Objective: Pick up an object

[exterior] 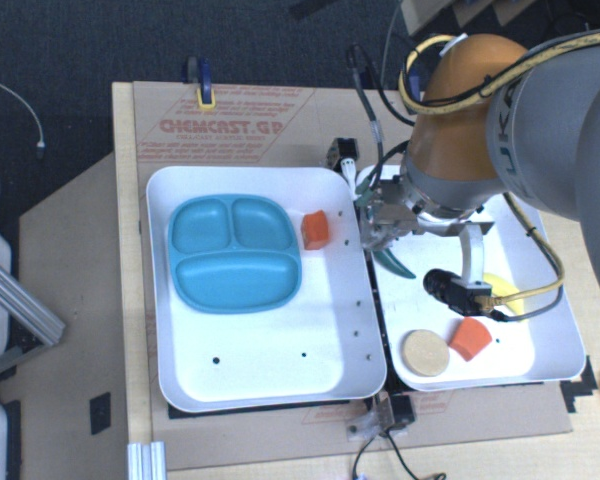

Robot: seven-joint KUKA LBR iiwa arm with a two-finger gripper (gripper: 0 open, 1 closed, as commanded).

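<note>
1. At the inner, left edge of the right shallow white bin, the hand hangs low under the grey arm's orange band, close to the wall shared by the two bins. The wrist covers it from above, so I cannot tell whether it is open or closed, and nothing can be seen held in it.
2. Just below the hand, toward the near side of the same bin, lies a slim teal-green piece. Its long axis runs on a slant, from upper left to lower right in the camera view. It appears the closest candidate, and a grasp would likely need to close across that slant.
3. Farther toward the near rim lie a round tan disc and, just beside it, an orange-red block.
4. Across the shared wall, in the left white bin, a small orange cube sits near the hand's level, beside a blue three-compartment plastic plate.
5. Both bins rest on the brown desk.
</note>
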